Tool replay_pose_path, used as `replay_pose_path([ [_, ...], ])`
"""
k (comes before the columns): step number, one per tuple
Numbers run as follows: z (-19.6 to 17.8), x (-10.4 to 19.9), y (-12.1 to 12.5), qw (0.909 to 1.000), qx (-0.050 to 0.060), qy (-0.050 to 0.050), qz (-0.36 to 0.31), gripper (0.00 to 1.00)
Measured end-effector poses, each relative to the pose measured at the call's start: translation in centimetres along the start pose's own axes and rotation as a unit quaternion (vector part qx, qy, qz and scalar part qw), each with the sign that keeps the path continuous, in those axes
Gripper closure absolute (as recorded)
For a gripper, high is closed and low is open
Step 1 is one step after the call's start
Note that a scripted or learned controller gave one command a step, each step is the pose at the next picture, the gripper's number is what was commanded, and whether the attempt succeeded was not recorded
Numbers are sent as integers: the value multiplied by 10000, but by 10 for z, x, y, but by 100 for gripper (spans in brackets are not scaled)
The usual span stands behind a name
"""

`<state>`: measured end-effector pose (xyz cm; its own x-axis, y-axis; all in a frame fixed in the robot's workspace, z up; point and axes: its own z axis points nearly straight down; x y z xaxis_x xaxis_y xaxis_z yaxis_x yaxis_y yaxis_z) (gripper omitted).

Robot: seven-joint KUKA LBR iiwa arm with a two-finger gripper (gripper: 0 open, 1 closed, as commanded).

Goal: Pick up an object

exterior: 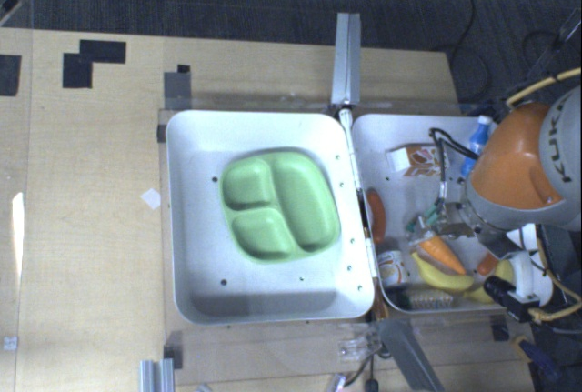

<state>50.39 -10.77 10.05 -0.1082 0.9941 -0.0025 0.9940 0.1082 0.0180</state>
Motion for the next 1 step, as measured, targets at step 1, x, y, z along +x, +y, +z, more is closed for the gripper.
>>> replay_pose_path([
  [1, -118, 52, 15, 9968, 61, 14, -799, 100],
])
